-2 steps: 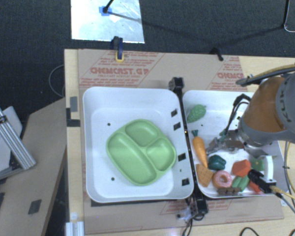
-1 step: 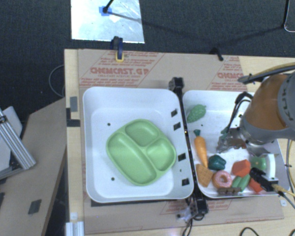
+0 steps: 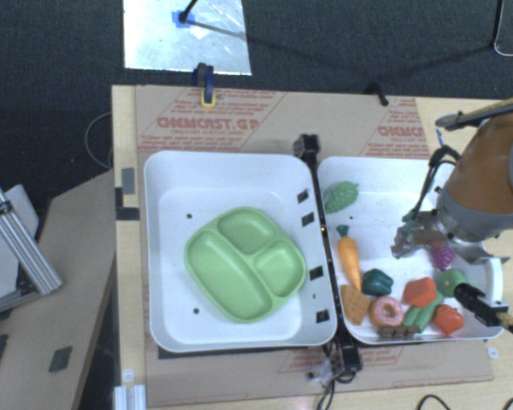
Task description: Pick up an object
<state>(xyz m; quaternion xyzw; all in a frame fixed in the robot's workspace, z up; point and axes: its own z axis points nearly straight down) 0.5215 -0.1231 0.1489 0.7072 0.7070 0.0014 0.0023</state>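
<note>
Toys (image 3: 385,301) crowd the right bin's (image 3: 385,190) near end; gripper (image 3: 408,239) hovers above them beside purple grapes (image 3: 442,255), its finger state impossible to tell.

Red "CHEMCAST GP" lettering repeats across the brown protective sheet (image 3: 239,114) lying under both bins.

Right white bin (image 3: 385,190): we note bare floor across its far half beyond the green leafy toy (image 3: 341,196). Its near half is crowded: orange carrot (image 3: 350,261), pink doughnut (image 3: 386,312), red pepper (image 3: 420,291) lie close together. Left bin (image 3: 231,173): green divided plate (image 3: 244,264) takes the middle.
</note>
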